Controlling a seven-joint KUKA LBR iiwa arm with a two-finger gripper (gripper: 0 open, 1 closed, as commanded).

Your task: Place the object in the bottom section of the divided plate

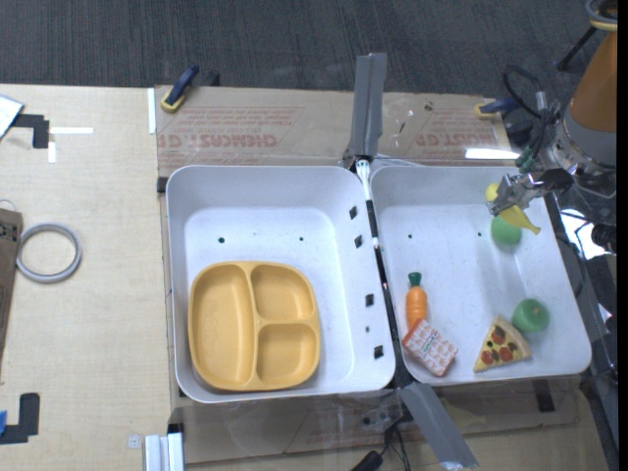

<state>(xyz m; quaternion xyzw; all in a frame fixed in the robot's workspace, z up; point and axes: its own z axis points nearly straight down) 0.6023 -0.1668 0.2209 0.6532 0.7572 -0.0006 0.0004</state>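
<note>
A yellow divided plate [255, 324] lies in the left bin [196, 204], toward its front left, with one long section on the left and two smaller ones on the right. My gripper [511, 195] hangs over the back right of the right bin [442, 234]. Right under it sits a green and yellow toy fruit [507, 230], partly covered by the gripper. The same bin holds a toy carrot [416, 298], a red-and-white packet [430, 347], a pizza slice [502, 344] and a green apple [531, 315].
The arm's orange band [597, 96] and cables [535, 96] stand at the right edge. A tape roll [44, 252] lies on the wooden bench at left. Blue clamps [181, 87] hold cardboard behind the bins.
</note>
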